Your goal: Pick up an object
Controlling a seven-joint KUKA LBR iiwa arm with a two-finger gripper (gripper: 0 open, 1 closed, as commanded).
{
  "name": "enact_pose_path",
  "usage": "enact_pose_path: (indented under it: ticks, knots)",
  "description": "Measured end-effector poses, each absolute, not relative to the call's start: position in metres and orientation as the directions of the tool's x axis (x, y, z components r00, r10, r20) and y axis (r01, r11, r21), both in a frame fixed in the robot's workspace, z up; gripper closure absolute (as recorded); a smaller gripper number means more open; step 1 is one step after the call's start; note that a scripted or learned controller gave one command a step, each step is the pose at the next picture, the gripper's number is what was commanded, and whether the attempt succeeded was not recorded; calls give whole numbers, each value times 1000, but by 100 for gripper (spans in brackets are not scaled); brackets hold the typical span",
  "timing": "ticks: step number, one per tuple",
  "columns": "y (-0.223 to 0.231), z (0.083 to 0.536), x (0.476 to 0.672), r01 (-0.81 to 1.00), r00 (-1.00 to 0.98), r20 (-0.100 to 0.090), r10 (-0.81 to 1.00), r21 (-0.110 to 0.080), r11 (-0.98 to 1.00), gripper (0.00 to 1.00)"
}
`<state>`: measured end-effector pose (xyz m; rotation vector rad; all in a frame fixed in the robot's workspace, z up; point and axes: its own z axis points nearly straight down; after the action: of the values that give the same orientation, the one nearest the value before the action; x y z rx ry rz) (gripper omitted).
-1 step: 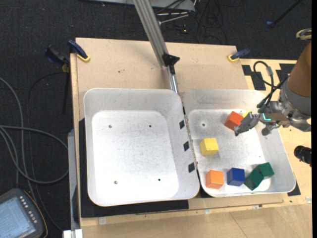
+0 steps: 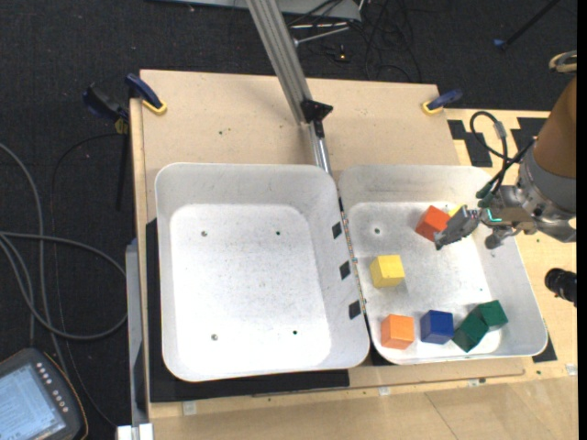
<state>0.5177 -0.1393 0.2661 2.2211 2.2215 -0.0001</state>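
Orange block [image 2: 431, 222] sits just at nine o'clock of the gripper [image 2: 456, 233], touching one finger; whether it is clenched, I cannot tell.

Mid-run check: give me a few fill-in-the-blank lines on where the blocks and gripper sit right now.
1. All the blocks lie in the ____ white bin.
2. The small yellow cube sits alone, above the ____ cube at the near edge.
3. Between that cube and the dark green blocks stands the ____ cube.
4. The two-finger gripper hangs beside the ____ block.

Missing words: right; orange; blue; orange-red
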Motion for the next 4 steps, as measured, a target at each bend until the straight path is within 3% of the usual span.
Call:
enact_pose_path:
  ticks: [2,3,4]
  knots:
    - [-136,145,530,1000,1,1,1000,-7,-1,0]
    - [-138,121,537,1000,-2,-5,1000,22,2,0]
    - [-137,130,538,1000,1,-4,1000,23,-1,100]
